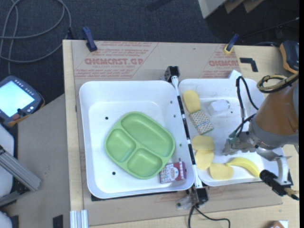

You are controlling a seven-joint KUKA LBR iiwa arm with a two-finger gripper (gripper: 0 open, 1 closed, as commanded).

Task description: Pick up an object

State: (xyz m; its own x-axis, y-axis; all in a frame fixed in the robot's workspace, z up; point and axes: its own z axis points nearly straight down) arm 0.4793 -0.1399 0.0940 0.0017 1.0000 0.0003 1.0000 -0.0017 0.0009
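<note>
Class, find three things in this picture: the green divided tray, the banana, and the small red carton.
green divided tray [139, 144], camera view, central divider.
banana [244, 165], camera view, middle of its curve.
small red carton [173, 172], camera view, its front face.

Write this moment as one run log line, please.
gripper: low in right bin | near banana | nothing seen held | green tray: left bin

Robot lab: clamped bench [142, 56], cables [33, 13]

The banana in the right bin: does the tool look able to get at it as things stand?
Probably yes. The banana lies uncovered beside the tool, with only a yellow piece touching its left end; nothing rests on top.
</note>
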